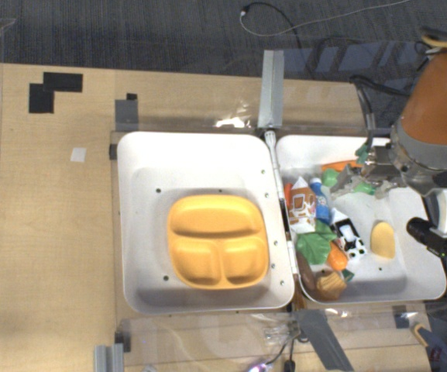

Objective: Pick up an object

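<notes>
Left bin (130, 208): yellow divided tray (218, 239), centred.
Right bin (409, 281): heaped small items (324, 231) along left wall; pale oval piece (383, 239), possibly foam, apart.
Jaws (374, 169): over right bin's upper part; opening cannot be told.

A robotics lab: taped wooden bench (45, 231), two white bins (138, 208), loose cable (285, 18).

Open floor around the yellow tray (218, 239) in the left bin (142, 208). Crowded along the right bin's (421, 281) left side: a heap of packets and toys (320, 231). Clear white floor near the pale oval piece (383, 239). Overhung at top right by the arm (436, 107).
</notes>
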{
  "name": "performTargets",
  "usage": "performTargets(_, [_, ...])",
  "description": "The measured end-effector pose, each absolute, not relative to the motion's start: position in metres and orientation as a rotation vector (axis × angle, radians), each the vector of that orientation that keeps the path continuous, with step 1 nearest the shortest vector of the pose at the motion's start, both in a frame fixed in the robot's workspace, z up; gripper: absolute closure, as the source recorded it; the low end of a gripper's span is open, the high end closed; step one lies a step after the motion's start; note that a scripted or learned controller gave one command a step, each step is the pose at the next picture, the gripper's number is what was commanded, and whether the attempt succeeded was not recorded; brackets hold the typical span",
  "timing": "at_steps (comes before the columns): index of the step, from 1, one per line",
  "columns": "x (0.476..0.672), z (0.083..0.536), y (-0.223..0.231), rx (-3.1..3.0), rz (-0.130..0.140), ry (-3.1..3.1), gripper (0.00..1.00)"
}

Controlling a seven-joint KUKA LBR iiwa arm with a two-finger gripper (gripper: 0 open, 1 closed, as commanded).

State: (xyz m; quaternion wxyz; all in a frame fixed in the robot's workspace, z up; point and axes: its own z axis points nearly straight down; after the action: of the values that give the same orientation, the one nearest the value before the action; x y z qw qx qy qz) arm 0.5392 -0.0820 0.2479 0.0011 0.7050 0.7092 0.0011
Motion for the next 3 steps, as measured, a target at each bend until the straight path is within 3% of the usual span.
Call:
performTargets(1, [0.532, 0.116, -0.088, 2.095, 0.006, 2.334, 0.0])
performTargets(2, [0.49, 0.13, -0.19, 1.886, 0.004, 2.506, 0.0])
performTargets(3, [0.489, 0.154, -0.206, 1.825, 0.004, 2.548, 0.0])
